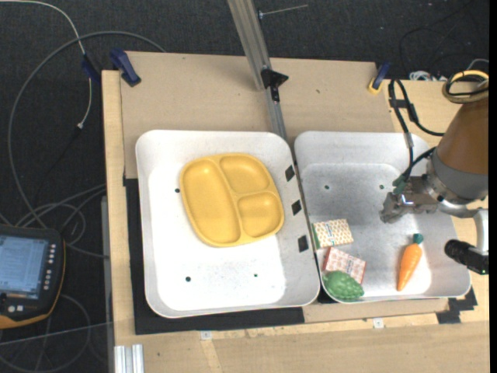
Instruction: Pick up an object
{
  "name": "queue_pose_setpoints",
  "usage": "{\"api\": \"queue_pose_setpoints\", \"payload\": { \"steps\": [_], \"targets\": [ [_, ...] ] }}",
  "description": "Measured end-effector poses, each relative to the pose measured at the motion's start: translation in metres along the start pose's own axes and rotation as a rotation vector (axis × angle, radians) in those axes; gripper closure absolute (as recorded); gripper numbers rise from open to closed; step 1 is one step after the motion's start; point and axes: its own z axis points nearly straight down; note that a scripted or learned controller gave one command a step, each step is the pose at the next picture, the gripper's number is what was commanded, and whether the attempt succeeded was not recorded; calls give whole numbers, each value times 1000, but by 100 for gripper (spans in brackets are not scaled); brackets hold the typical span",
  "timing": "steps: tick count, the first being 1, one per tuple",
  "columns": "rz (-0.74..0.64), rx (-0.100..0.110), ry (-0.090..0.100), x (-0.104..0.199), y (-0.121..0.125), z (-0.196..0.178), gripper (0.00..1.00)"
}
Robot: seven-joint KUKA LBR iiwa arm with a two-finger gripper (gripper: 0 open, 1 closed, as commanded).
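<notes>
In the right bin (pixel 349 177), my gripper (pixel 394 206) hangs low over the bare floor near the right side, with nothing visibly in it. An orange toy carrot (pixel 409 263) with a green top lies just below and right of the gripper, apart from it. To the left along the bin's front lie a beige checkered packet (pixel 332 231), a pink-red patterned box (pixel 345 263) and a green leafy toy (pixel 343 287), close together.
The left bin (pixel 159 278) holds a yellow divided plate (pixel 231 199). A metal pole (pixel 250 29) slants up from between the bins. Black cables (pixel 404 111) trail by the arm at the right. A tablet (pixel 27 274) sits off the bench at left.
</notes>
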Motion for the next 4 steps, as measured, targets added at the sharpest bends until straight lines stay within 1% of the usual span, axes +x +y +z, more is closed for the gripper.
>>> {"api": "queue_pose_setpoints", "payload": {
  "steps": [1,2,3,4],
  "targets": [
    [-1,-3,0,6,1,-62,100],
    [0,-1,-1,-1,3,-108,100],
    [-6,3,4,61,16,-108,100],
    [-7,4,4,119,26,-109,100]
  ]
}}
